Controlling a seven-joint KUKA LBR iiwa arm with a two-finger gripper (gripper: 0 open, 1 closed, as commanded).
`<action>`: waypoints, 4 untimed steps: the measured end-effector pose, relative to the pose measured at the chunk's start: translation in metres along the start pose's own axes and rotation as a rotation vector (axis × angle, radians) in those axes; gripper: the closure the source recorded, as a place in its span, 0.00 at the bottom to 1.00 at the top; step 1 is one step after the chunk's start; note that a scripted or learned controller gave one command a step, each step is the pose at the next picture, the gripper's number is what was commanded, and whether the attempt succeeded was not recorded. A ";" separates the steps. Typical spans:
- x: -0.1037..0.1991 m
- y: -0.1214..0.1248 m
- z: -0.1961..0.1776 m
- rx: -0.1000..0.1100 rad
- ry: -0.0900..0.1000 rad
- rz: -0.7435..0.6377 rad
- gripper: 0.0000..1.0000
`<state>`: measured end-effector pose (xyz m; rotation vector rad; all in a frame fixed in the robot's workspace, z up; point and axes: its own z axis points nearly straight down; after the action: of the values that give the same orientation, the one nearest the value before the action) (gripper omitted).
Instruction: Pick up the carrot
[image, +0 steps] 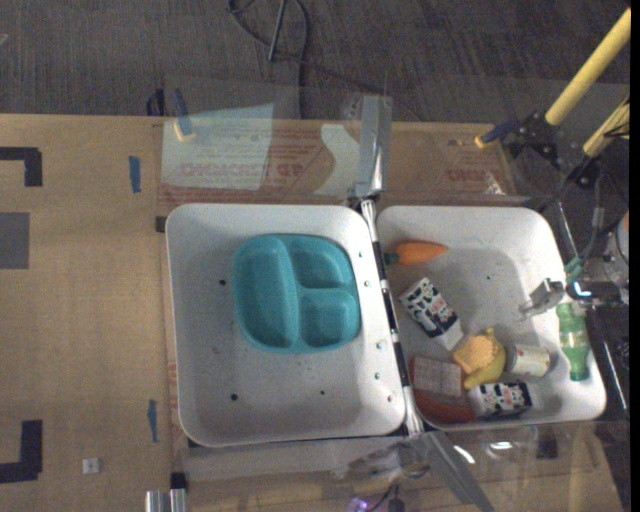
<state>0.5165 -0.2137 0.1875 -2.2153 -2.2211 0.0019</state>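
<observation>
Orange carrot (417, 253) lies in the right bin (500, 225); gripper (545, 297) nearby, its jaw state unclear.

Overhead lighting even and moderately bright; both white bins (190, 330) read slightly bluish, with the wooden bench (80, 300) warm in tone. Glare on the clear plastic sheet (225, 140) behind the bins and on the clear panel (470, 465) at the front edge; shadows soft and short beneath the teal plate (296, 292). Overall soft focus, fine detail on small packages smeared, dark floor (400, 50) grainy.
</observation>
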 end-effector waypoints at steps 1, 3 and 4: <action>0.045 -0.011 0.093 -0.011 -0.004 0.031 0.00; 0.103 0.019 0.074 -0.001 -0.002 0.424 0.00; 0.079 -0.016 0.095 -0.027 0.000 0.249 0.00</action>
<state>0.5002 -0.1347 0.0924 -2.4890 -1.9401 -0.0273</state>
